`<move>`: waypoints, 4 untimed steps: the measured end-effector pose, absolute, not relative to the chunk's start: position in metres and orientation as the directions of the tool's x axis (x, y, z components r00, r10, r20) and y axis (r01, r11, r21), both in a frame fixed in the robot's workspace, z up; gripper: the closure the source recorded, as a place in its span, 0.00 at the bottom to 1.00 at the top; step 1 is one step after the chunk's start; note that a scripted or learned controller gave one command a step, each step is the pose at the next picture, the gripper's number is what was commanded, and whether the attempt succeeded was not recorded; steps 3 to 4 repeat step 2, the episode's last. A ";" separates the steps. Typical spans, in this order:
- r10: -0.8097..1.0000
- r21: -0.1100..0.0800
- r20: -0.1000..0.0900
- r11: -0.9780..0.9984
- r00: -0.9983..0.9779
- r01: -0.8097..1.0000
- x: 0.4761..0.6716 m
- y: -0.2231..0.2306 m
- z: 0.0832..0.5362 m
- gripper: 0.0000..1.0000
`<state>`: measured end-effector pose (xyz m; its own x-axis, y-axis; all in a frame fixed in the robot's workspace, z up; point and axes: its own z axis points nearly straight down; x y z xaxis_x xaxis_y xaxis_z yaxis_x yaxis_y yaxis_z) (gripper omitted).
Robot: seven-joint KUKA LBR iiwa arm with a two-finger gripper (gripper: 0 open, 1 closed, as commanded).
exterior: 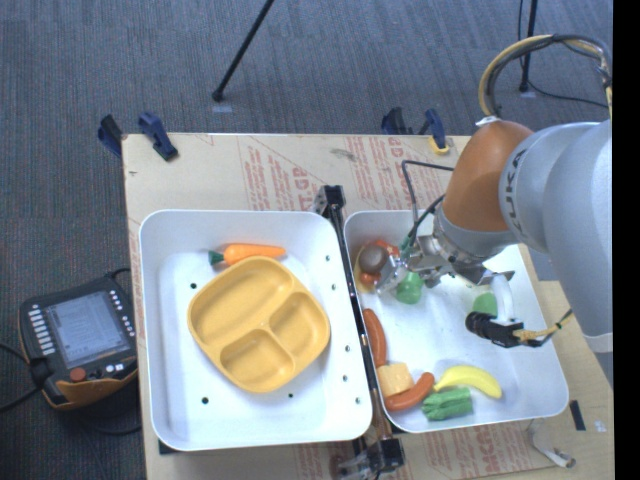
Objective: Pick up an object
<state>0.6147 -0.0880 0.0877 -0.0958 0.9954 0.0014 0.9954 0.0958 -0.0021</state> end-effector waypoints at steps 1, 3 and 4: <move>0.996 -0.007 0.003 0.094 -0.093 0.996 0.614 -0.089 0.097 1.00; 0.960 -0.002 0.000 -0.279 0.279 0.960 0.638 -0.073 0.210 1.00; 0.960 -0.002 0.000 -0.279 0.279 0.960 0.638 -0.073 0.210 1.00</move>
